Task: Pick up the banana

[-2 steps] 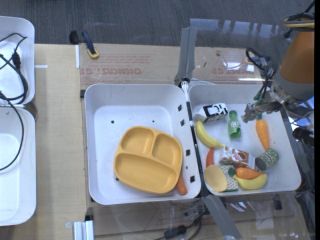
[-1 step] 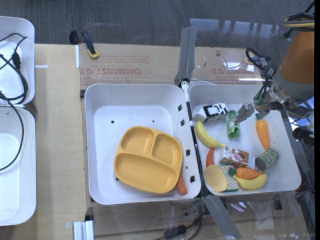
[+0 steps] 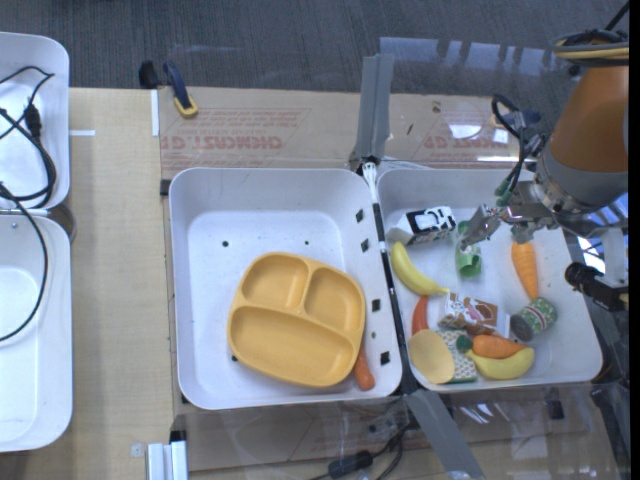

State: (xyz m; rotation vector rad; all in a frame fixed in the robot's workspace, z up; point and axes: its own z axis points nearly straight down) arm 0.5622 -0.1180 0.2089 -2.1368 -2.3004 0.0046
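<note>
A yellow banana [image 3: 412,271] lies at a slant near the left wall of the right bin [image 3: 585,368]. A second, shorter yellow banana-like fruit [image 3: 506,365] rests at the bin's front. My gripper [image 3: 500,229] hangs over the back of the right bin, to the right of and beyond the long banana, above a green item [image 3: 468,260]. It is open, with nothing between its fingers. The grey arm with its orange band [image 3: 592,118] rises behind it at the right.
Around the banana are a black-and-white toy [image 3: 432,223], a carrot [image 3: 524,270], a green can [image 3: 535,318], a snack packet [image 3: 470,313] and a red pepper [image 3: 420,315]. The left bin [image 3: 200,208] holds a yellow divided plate [image 3: 296,318] and a small carrot [image 3: 363,373].
</note>
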